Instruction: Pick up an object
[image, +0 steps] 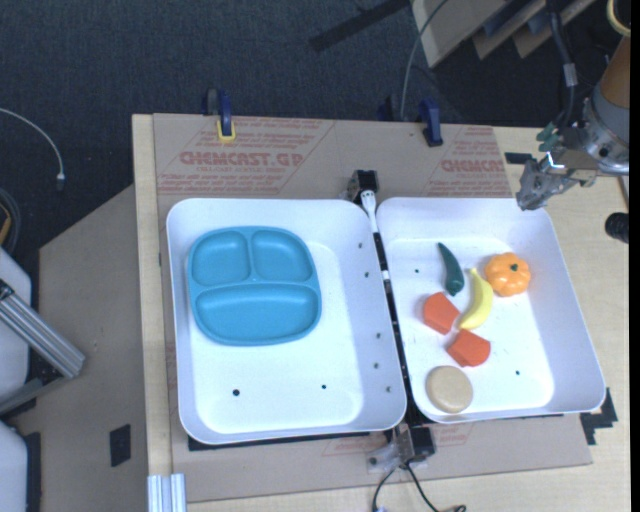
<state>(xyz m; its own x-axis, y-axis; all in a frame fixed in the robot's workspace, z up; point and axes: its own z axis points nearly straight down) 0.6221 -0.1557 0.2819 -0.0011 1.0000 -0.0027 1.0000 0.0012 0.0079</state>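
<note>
White right bin (560, 300) held the toy food clustered centrally; gripper (533, 192) hovered at its far corner, finger state unreadable, nothing visibly grasped.

Tabletop (300, 160) is a tan board printed with reddish lettering along its far edge. Two blue clamps, left clamp (222, 108) and right clamp (430, 120), grip that far edge. Two shallow white bins sit side by side on it, touching along a black hinge strip (385, 290). Left bin (280, 395) carries a blue divided plate (256, 285) with three compartments, set toward the bin's far left. Right bin (540, 370) lies just beside it. Dark carpeted floor (120, 60) surrounds the board. A black cable (410, 70) runs up from the far edge; more wiring (400, 480) trails at the near edge. An aluminium rail (35, 325) crosses at far left.
</note>
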